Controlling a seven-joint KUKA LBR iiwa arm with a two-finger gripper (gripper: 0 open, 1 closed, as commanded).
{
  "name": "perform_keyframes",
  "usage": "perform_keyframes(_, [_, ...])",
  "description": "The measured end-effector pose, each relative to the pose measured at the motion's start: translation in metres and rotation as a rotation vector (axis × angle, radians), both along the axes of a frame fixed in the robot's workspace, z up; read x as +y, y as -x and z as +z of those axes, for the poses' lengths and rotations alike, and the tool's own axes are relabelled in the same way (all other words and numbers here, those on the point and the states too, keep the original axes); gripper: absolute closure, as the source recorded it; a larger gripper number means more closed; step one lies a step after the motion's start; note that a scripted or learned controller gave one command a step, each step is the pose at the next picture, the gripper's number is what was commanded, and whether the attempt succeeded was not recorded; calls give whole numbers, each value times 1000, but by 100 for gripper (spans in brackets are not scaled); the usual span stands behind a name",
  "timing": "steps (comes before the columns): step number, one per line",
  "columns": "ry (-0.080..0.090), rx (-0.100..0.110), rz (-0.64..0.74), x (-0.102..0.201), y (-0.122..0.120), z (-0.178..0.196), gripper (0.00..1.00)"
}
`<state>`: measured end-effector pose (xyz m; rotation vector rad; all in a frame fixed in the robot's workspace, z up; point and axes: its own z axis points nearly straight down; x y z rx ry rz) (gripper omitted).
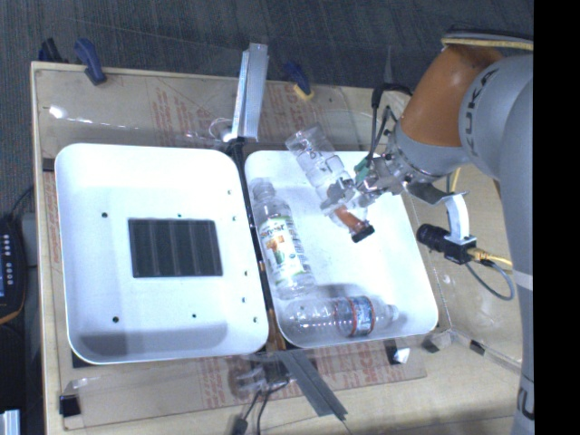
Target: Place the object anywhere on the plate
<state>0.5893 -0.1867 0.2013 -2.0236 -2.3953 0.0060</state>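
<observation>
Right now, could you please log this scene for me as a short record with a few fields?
left bin: holds a dark ribbed plate near its middle
right bin: holds three clear plastic bottles
bottle one: lies along the bin's left wall
bottle two: lies along the near wall
bottle three: raised at the far edge, next to the gripper
gripper: over the right bin's far part; grasp unclear
plate contents: no bottle on it
</observation>
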Motion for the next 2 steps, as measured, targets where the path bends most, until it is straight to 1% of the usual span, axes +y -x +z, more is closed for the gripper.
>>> perform_keyframes(1, [6,-12,259,47,-49,-47,100])
perform_keyframes(2, [27,-43,141,40,-39,-62,100])
